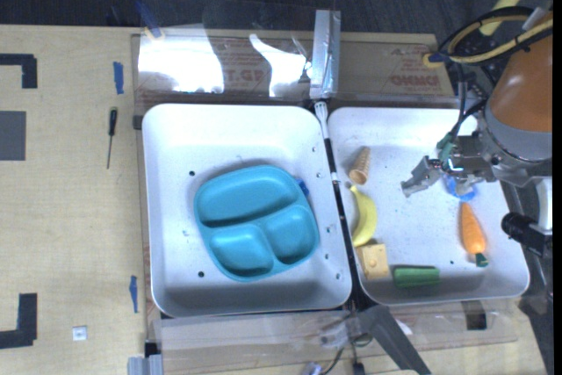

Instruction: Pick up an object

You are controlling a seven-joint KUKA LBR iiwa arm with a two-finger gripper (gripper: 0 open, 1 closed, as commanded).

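While the gripper [424, 177] hangs over the right bin [413, 215], fingers apart and holding nothing, a carrot [472, 232] lies just beside it. A banana [363, 218], cone [360, 163], wooden block [375, 260] and green cucumber [414, 275] lie nearby. A blue tray [255, 221] sits in the left bin [167, 189]. Cardboard [386, 70] lettering behind is unreadable.

Screwdriver [111, 134] left of bins [167, 215]
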